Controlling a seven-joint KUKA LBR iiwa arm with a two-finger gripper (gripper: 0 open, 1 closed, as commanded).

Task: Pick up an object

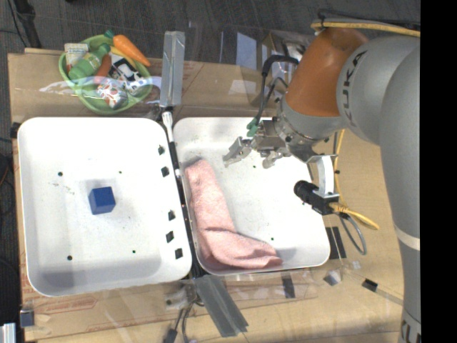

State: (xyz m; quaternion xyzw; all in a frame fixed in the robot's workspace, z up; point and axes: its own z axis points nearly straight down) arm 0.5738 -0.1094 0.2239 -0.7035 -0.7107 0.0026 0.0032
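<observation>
A pink cloth lies along the left and front sides of the right bin. A blue cube rests in the left bin, left of its middle. My gripper hangs over the back of the right bin, above and right of the cloth's upper end. Its fingers are spread apart with nothing between them.
A green bowl full of toy food and small items sits behind the left bin. A grey divider rail stands between the bins at the back. Cardboard and tape lie around the bench's front edge.
</observation>
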